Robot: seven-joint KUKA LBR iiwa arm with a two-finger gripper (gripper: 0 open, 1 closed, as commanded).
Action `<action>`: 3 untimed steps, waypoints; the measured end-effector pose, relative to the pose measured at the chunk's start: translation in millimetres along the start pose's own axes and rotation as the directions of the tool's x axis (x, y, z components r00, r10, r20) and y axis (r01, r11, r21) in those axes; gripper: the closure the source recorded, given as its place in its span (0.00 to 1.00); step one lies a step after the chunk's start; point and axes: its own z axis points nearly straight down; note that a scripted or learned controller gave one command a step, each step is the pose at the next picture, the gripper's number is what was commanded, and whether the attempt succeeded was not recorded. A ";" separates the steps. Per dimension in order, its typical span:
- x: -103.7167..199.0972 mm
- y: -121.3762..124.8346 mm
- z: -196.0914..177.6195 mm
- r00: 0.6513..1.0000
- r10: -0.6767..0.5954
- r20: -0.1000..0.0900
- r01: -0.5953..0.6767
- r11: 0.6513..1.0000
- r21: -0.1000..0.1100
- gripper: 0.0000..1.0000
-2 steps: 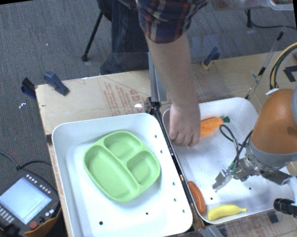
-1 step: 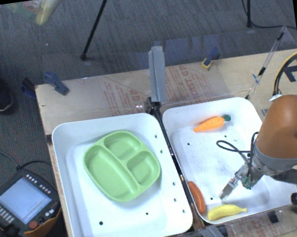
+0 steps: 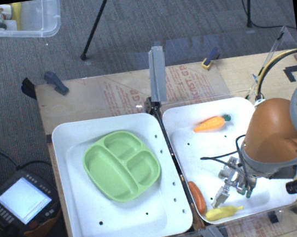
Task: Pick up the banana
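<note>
Surface point(image 3: 95, 95) bearing two white bins. Right bin point(image 3: 246, 103): banana point(image 3: 224, 212) at the near edge; gripper point(image 3: 226, 192) just above it, fingers apart, holding nothing. Left bin point(image 3: 82, 230): green plate point(image 3: 122, 165).

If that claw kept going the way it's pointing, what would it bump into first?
Most likely the banana: the gripper points down toward the near edge of the right bin, just above it. Depth is hard to judge from this view.

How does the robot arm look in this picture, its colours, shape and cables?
The arm has a rounded orange band above the wrist and a grey casing with dark lettering at the right edge. The end effector is small, metallic grey. A thin black cable loops beside it; yellow and black cables run behind.
</note>
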 end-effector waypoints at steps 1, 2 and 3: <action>-26.8 -27.8 -3.7 0.949 -0.315 0.017 0.315 0.949 -0.003 0.00; -2.4 7.0 -4.7 0.881 -0.472 0.021 0.472 0.881 0.000 0.00; 8.4 41.2 -101.2 0.922 -0.388 0.002 0.388 0.922 0.000 0.00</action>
